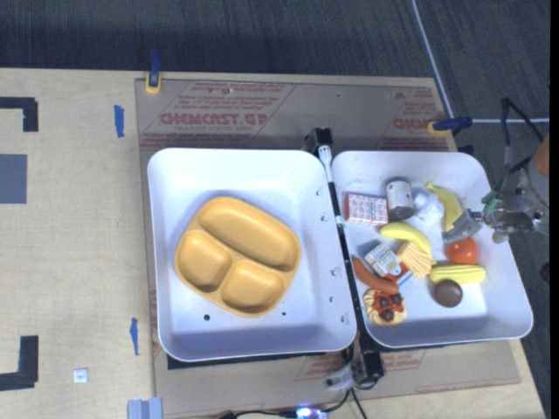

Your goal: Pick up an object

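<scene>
- Beside the tomato (463, 250), your claw (472, 223) hovers; its state you cannot tell
- Descend squarely over the tomato, clear of the banana (448, 206)

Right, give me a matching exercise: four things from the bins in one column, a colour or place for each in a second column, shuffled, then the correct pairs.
Things:
1. divided tray
2. tomato
3. small can
4. mini pizza

Colour or place:
A. near the front left corner of the right bin
B. yellow, in the left bin
C. red, right next to the gripper
D. toward the back of the right bin, beside the red and white box

Pairs: 1-B, 2-C, 3-D, 4-A
</scene>
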### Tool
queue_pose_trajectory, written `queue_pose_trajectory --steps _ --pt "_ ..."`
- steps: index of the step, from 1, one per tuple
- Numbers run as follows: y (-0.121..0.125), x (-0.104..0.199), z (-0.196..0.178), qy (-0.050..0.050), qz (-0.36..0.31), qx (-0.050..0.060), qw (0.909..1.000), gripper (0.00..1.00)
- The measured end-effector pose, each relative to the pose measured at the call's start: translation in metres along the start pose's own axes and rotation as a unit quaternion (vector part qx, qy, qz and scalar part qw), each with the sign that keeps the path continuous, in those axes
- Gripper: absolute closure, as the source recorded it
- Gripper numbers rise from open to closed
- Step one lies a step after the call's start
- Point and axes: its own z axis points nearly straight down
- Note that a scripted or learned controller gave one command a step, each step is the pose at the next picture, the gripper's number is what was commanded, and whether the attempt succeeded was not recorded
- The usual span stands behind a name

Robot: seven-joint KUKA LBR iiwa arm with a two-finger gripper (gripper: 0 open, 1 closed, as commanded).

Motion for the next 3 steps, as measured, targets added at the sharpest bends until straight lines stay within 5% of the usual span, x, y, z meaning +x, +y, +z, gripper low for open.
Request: queue_pose_trajectory --steps 1,2,3 --pt "-0.032 -0.019 0.079 0.002 -0.003 -0.006 1.0 0.0" --pt "-0.043 0.011 0.101 -0.001 0.0 -0.003 1.0 0.0" --pt "-0.042 0.01 0.09 -0.003 0.001 -0.006 1.0 1.0"
